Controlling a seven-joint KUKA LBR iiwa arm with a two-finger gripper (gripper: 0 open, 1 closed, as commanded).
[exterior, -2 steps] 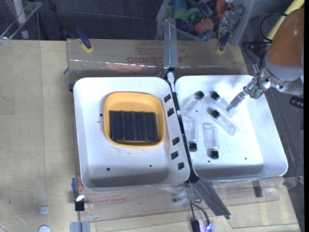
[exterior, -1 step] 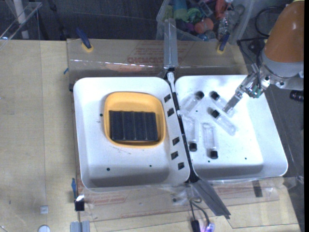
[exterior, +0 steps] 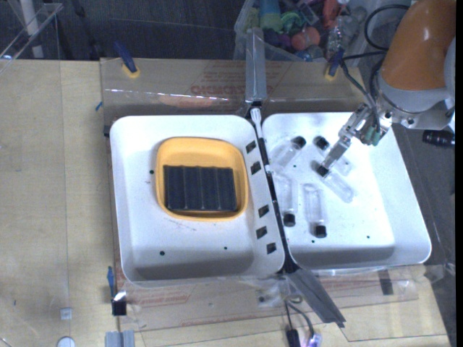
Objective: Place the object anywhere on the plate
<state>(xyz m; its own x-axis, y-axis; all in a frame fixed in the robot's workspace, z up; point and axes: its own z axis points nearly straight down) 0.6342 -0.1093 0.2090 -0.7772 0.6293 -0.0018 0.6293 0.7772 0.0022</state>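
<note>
Even, fairly bright overhead light, white bins slightly washed out, soft shadows along inner bin walls, faint glare on the clear sheet behind, mild overall softness, clear items in the right bin possibly blurred, background dim.

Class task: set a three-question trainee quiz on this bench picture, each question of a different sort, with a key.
1. True or false: the yellow plate sits in the right bin.
2. The gripper hangs over which bin? A) left bin B) right bin
3. Fill in: the dark object lying on the yellow plate is a ribbed ____.

Key: 1 false; 2 B; 3 block
</note>
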